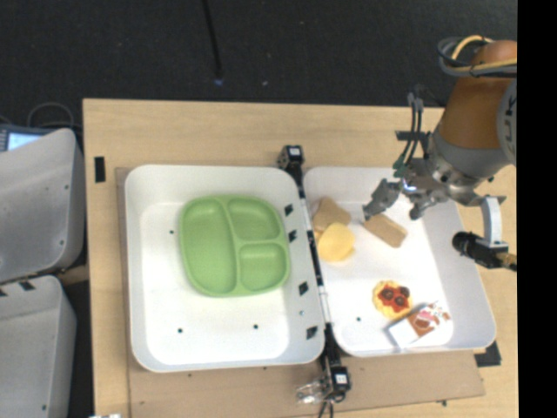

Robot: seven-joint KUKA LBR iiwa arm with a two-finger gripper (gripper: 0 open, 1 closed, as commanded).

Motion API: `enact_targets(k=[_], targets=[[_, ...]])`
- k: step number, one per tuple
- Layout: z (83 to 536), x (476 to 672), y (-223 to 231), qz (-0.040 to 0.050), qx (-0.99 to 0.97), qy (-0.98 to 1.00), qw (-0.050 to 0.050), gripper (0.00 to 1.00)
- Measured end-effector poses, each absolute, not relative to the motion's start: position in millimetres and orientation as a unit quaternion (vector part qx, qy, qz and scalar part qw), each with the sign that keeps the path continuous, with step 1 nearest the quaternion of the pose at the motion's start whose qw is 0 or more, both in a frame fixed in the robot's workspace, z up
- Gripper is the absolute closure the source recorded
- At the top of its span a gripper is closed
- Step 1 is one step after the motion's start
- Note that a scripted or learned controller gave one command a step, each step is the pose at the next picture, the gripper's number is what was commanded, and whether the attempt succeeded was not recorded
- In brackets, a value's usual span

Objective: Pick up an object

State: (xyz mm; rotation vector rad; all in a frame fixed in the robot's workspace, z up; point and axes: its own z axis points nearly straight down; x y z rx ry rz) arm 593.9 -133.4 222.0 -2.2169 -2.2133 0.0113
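White bins side by side on wooden bench (104, 138): left bin (148, 320) well left of claw, holds green divided tray (233, 245). Right bin (452, 320) under claw (403, 200), fingers spread, gripping nothing. Tan block (384, 230) just below claw. Brown piece (328, 212) and yellow lump (336, 243) left of claw. Pizza toy (392, 296) and red-white packet (419, 322) further below.

Pale wooden bench (104, 138) on dark speckled floor (261, 33), grey-white padded seats (35, 207) at left, black cable (209, 24) trailing above.
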Motion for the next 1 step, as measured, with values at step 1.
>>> enact_targets(k=[1], targets=[[228.9,596.5,-133.2,0.0,-0.707,-0.708,0.0,0.0]])
